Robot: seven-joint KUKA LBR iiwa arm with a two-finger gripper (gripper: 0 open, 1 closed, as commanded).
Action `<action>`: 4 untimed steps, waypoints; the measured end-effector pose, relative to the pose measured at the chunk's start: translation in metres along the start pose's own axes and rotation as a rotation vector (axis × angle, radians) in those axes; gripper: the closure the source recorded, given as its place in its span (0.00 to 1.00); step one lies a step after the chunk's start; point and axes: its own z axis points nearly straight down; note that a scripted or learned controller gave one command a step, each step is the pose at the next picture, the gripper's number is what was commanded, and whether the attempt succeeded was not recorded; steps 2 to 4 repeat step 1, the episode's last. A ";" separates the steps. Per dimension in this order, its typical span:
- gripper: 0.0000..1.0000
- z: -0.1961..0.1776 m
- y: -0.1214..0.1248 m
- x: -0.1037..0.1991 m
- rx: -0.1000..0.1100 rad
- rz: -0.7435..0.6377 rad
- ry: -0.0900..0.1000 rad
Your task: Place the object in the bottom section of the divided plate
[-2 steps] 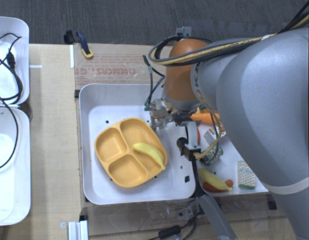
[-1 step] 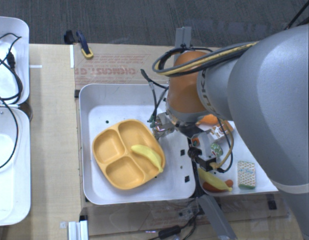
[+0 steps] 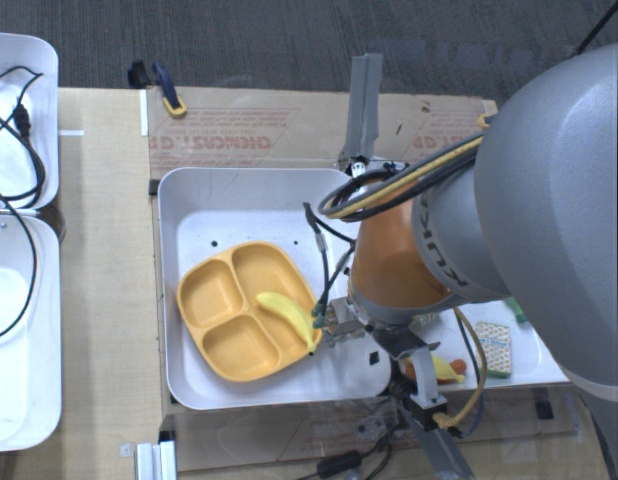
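A yellow divided plate (image 3: 221, 313) lies tilted in the left half of the right bin (image 3: 179, 248). A yellow banana (image 3: 285, 315) rests on the plate's right side, running from the central divider down to the right rim, with its greenish end toward the arm. My gripper (image 3: 329, 323) sits right at that end of the banana, just off the plate's right rim, mostly hidden beneath the orange band and the grey wrist. The plate's bottom section (image 3: 239, 346) holds nothing that I can see.
The arm's big grey body covers the bin's right half. Small items lie at the lower right: a patterned sponge (image 3: 495, 348), an orange and yellow object (image 3: 444, 369), and a green piece (image 3: 516, 312). Black cables (image 3: 14, 148) lie in the left bin. A blue clamp (image 3: 165, 85) sits at the back.
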 end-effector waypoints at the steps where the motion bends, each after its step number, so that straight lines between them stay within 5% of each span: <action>1: 0.00 -0.001 0.000 0.001 0.001 -0.003 0.002; 4: 0.00 -0.001 0.000 0.001 0.001 -0.003 0.002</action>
